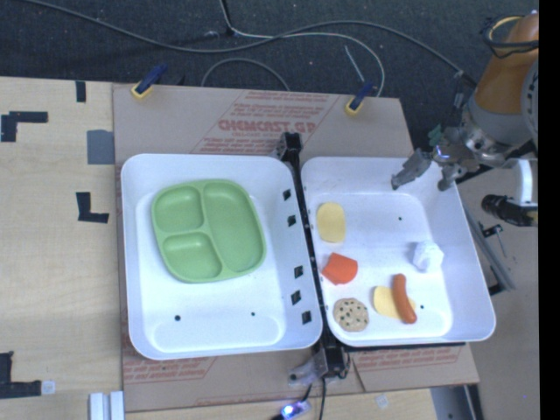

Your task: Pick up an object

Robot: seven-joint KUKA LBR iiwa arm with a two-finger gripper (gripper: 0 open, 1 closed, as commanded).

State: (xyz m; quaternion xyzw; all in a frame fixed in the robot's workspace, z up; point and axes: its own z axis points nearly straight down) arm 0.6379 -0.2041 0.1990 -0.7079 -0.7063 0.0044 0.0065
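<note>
A: How far along was the pick, by your reading?

B: Barely begun, I judged; the gripper (pixel 429 171) hung over the upper right corner of the right bin (pixel 464 261), at the upper right of the frame, with its two fingers spread apart and nothing between them; every item lay on the bin floor, so the descent, the closing and the lift were all left to do.

A: And what was there to take?

B: In the right bin, a pale yellow piece (pixel 331 222) near the upper left of that bin; an orange wedge (pixel 340 269) just below it; a cookie (pixel 351 314) at the lower left; a sausage (pixel 403 298) lying against a small yellow slice (pixel 383 300) at the lower right; a small white lump (pixel 426 255) near the right wall, the closest thing to the gripper.

A: Which had a clear direction?

B: The sausage; its long axis ran from upper left to lower right in the frame, steeply, closer to vertical than to level; the pale yellow piece stood roughly upright in the frame; the cookie was round, with no axis to speak of.

A: The other bin?

B: The left bin (pixel 140 261) held a green divided plate (pixel 208 229), well apart from the gripper.
</note>
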